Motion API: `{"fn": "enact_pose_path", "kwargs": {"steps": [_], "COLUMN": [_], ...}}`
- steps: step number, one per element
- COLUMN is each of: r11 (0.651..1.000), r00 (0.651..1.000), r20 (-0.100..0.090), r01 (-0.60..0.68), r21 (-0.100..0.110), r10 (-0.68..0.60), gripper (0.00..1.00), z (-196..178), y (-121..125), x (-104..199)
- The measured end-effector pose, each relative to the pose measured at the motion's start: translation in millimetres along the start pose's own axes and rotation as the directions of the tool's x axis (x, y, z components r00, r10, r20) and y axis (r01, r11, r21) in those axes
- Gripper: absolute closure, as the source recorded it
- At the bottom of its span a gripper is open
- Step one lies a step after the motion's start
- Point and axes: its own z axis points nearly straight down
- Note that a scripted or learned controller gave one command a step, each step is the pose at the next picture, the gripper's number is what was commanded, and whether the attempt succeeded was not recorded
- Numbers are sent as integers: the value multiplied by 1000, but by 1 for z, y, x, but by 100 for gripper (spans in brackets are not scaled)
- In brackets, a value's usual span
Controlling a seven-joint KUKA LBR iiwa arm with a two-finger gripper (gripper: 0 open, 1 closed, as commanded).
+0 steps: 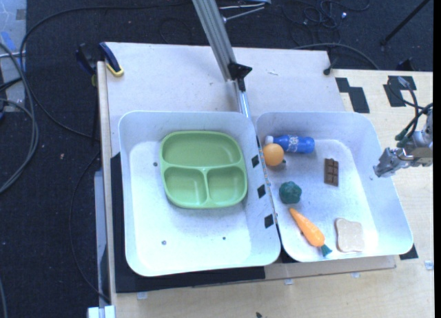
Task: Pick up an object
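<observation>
No legible writing anywhere; blue bottle [292,144] shows a white label patch, text too small to read. Gripper [384,165] at far right of the view, over the right rim of the right bin [386,203], wrist cabling above it. Finger spread: cannot tell, too small and blurred; nothing visibly between them, nothing in the bin touched. Right bin contents: blue bottle lying on its side at the top left, orange ball [273,155] touching or just beside its left end, brown chocolate bar [331,171] flat in the middle right, dark green broccoli-like piece [290,192] below the ball, toy carrot [308,227] lying diagonally below that with its green tip toward the front edge, slice of toast [349,235] at the front right corner, near the carrot but apart from it. All pick candidates well apart from the gripper; chocolate bar closest. Left bin [138,234] carrying a light green three-compartment plate [204,169], upright, set toward the back. Both bins side by side on the table [172,76], inner rims meeting at a divider with black tabs. Grey metal pole [213,24] slanting down from the top to the back of the bins. Blue-and-yellow clamp-like item [111,62] at the table's back left corner.
</observation>
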Motion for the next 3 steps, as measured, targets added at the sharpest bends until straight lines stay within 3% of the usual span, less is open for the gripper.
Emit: {"fn": "enact_pose_path", "kwargs": {"steps": [1, 3], "r11": [1000, 1000], "r00": [1000, 1000], "r20": [-2, -4], "r01": [0, 5], "r21": [5, 5], "r10": [0, -5], "gripper": [100, 100], "z": [3, 10], "y": [1, 25], "x": [0, 112]}}
